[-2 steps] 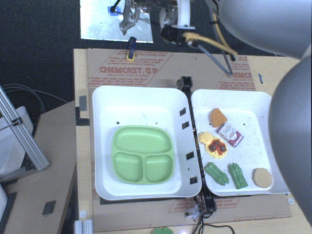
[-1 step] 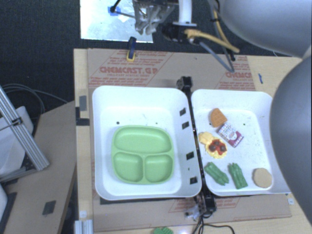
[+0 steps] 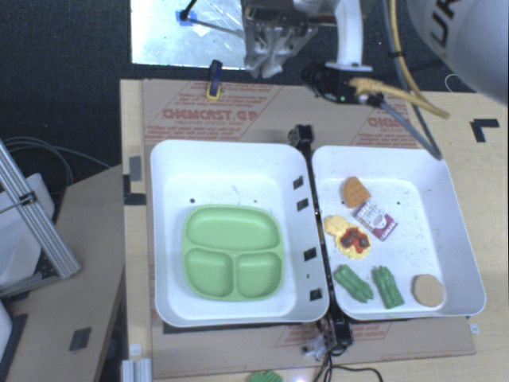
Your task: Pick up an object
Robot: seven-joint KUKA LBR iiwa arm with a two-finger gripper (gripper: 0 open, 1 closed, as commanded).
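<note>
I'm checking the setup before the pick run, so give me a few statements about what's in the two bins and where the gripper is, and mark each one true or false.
1. The green divided plate lies in the left bin. True.
2. The two green vegetable pieces sit on the green divided plate. False: they lie in the right bin, near its front edge.
3. The gripper hangs above the bench behind the bins, not over either bin. True.
4. The gripper grips the small red and white packet. False: the packet lies in the right bin, apart from the gripper.
5. A round tan cookie lies in the right bin's front right corner. True.
</note>
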